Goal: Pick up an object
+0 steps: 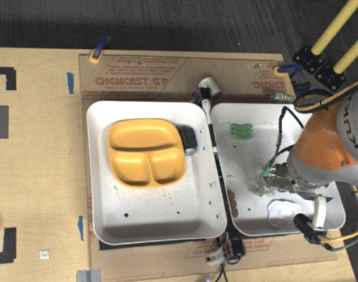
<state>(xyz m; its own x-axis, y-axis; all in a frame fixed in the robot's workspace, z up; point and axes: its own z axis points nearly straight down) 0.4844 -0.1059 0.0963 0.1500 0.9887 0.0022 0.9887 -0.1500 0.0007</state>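
A yellow divided tray (147, 151) lies in the left bin (108, 216), with a small dark grey object (188, 138) against its right edge. In the right bin (255, 113) a small green object (242, 131) rests near the back. A white rounded object (281, 211) sits near that bin's front wall. My gripper (267, 182) is down in the right bin, just behind the white object and well in front of the green one. The wrist and its orange band (323, 143) cover most of it.
The two bins meet along a dark seam (217, 163). Cables (284, 134) loop from the wrist over the right bin. A yellow-and-black stand (331, 34) rises at the back right. The bins rest on a cardboard sheet (138, 75).
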